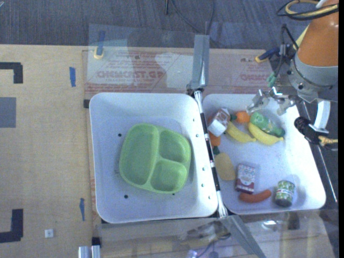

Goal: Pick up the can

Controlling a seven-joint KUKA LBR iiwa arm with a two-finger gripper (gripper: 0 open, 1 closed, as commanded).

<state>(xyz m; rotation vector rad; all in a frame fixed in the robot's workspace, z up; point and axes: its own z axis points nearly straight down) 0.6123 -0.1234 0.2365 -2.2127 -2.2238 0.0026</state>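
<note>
The gripper is seen at the far edge of the right bin, above a green packet; whether something is held cannot be told. The can, with a green label too small to be read, is standing in the near right corner, beside a sausage and a red box. A green divided plate is placed in the left bin.

The plate lies in the left bin; the can in the right bin.
</note>
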